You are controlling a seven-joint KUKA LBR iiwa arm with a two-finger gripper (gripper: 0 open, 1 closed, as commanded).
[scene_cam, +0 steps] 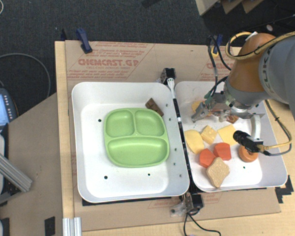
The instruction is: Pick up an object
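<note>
My gripper (205,110) hovers upper right bin (273,173), finger state unclear; next I descend onto yellow piece (209,133).

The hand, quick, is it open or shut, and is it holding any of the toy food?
Hand: low over the right bin; open or shut cannot be told, and no hold on anything is visible.

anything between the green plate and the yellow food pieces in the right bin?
In the camera view, between the green divided plate and the yellow pieces lie bare left-bin floor and the two bins' meeting rims with a black strip. A small brown piece sits further back.
</note>
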